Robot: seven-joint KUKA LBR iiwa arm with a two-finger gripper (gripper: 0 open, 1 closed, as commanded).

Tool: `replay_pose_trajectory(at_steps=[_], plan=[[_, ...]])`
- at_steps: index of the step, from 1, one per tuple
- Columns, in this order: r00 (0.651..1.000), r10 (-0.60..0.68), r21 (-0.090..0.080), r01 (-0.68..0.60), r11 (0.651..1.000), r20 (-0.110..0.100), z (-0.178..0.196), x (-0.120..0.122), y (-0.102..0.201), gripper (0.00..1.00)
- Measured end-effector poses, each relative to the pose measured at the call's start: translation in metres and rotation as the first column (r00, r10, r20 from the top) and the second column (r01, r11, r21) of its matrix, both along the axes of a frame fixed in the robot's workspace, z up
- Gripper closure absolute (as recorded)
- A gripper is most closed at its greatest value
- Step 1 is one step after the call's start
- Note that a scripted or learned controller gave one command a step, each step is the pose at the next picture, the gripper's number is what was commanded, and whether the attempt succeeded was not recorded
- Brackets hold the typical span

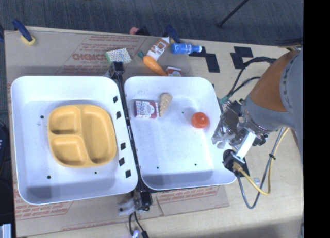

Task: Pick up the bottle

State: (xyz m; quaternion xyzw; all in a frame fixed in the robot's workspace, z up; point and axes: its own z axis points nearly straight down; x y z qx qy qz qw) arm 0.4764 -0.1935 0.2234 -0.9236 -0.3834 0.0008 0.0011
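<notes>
Gripper (223, 138) sits at the right bin's (170, 175) edge; finger state cannot be told. Bottle (184, 49) lies outside, beyond the rim: reach likely misses or strikes it.

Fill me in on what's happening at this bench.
A grey arm with an orange band reaches in from the right, its hand sitting at the right rim of the right bin. It is meant to pick up the bottle, which lies on the cardboard behind that bin, untouched. The right bin holds an orange ball, an ice-cream cone and a small red box. The left bin holds a yellow divided plate.
</notes>
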Motion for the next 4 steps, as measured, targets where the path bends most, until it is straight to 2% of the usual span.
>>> replay_pose_trajectory(at_steps=[1, 2, 4], plan=[[0.971, -0.241, -0.001, 0.241, 0.971, -0.001, 0.016, 0.000, 0.021, 1.00], [0.885, -0.466, 0.001, 0.466, 0.885, -0.006, -0.053, -0.001, 0.018, 1.00], [0.838, -0.546, 0.000, 0.546, 0.838, -0.003, 0.007, 0.000, 0.041, 1.00]])
